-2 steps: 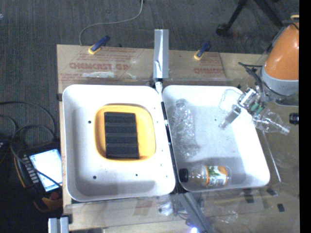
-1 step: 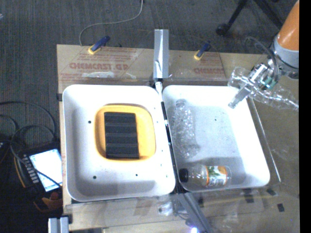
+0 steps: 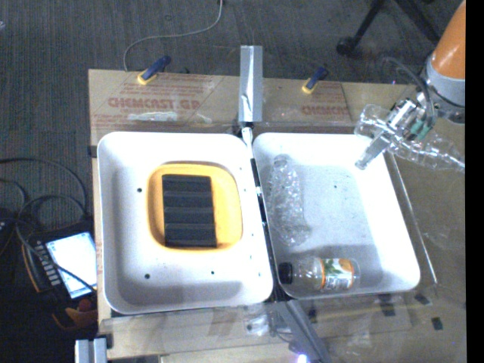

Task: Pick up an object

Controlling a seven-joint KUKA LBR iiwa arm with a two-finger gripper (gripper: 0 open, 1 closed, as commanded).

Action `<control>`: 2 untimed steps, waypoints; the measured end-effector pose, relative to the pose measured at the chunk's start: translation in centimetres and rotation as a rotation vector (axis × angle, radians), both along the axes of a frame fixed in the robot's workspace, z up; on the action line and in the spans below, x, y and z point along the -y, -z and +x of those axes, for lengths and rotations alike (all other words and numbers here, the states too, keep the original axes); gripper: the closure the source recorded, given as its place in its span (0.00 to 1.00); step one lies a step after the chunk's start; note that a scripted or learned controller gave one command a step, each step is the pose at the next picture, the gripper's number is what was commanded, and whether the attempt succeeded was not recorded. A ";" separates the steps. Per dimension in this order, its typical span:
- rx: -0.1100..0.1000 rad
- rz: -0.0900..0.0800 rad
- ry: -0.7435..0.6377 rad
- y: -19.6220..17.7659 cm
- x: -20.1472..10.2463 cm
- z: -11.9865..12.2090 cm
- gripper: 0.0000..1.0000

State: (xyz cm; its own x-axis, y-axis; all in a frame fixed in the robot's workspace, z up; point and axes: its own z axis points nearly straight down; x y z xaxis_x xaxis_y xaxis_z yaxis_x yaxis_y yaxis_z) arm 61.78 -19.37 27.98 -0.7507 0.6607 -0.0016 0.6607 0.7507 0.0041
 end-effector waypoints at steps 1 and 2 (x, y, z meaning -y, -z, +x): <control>0.001 -0.002 -0.014 -7.9 0.6 0.2 0.00; -0.004 -0.004 0.080 10.0 -0.5 -3.8 0.00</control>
